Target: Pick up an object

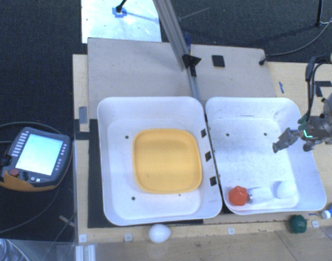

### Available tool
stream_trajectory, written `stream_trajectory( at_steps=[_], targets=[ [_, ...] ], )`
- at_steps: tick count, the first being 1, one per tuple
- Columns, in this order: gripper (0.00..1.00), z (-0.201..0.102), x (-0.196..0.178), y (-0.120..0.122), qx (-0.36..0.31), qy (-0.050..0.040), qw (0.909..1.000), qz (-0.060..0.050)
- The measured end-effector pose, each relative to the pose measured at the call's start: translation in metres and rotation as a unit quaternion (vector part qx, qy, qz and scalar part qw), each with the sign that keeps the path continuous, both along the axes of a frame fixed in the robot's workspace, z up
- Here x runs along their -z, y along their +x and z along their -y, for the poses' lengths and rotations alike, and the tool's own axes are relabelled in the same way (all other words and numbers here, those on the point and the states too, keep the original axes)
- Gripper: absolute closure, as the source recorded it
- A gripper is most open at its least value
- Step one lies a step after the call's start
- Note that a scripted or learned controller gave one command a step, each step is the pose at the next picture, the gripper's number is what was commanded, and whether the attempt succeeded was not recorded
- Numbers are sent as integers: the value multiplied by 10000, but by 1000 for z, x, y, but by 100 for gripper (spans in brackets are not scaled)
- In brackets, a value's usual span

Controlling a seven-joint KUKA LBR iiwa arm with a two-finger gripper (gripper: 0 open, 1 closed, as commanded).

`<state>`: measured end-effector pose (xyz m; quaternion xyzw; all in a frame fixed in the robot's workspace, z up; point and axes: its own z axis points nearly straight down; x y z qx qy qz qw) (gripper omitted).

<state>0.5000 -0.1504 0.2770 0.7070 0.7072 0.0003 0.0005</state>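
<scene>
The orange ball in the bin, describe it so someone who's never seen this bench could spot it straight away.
Find the right-hand white bin, the one without the yellow plate. Along its near wall lie three small things in a row. The orange ball is the leftmost, the only coloured one beside two white neighbours.

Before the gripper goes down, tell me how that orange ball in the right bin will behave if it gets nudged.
The orange ball looks round and smooth, so it would probably roll when touched. It sits near the right bin's lower-left corner, so the walls may stop it. The white object close beside it might get bumped along.
</scene>
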Motion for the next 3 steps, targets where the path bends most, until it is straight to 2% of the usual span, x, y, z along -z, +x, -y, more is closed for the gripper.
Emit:
stream_trajectory(
  at_steps=[1,3],
  targets=[
    [0,0,0,0,0,0,10000,0],
    [0,10,89,-2,4,3,10000,-19]
  ],
)
